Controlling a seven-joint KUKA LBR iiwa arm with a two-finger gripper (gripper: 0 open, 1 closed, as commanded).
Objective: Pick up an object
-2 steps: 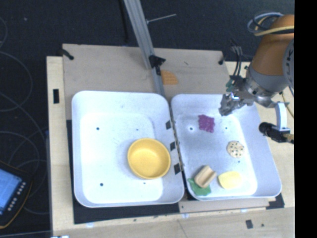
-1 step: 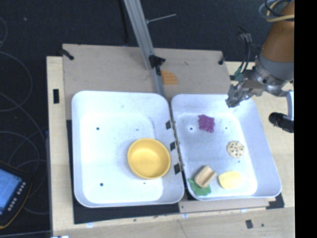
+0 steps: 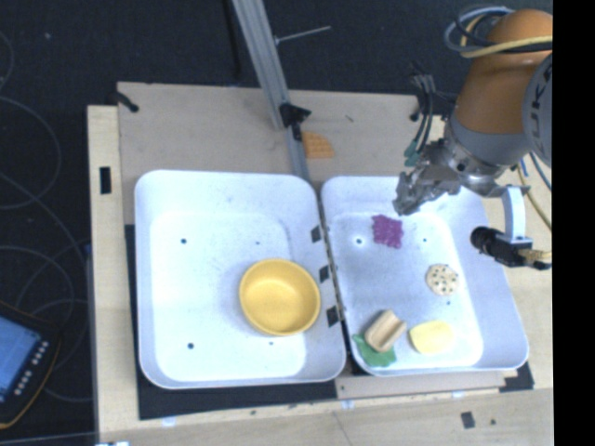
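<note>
Arm poised over the right bin, nothing picked yet.

Camera view: the gripper [image 3: 409, 201] hangs at the far edge of the right bin [image 3: 493, 342], just up and right of a purple object [image 3: 388, 231]; whether it is parted or closed I cannot tell. Nothing shows in its grasp. 4 more candidates sit nearer the front: a speckled cookie [image 3: 442, 280], a yellow block [image 3: 431, 337], a tan cylinder [image 3: 383, 328] lying on a green scrap [image 3: 378, 353]. The left bin [image 3: 158, 249] holds 1 yellow bowl [image 3: 279, 296]. This looks like the approach step; next calls for settling squarely over the purple object and descending.
</note>
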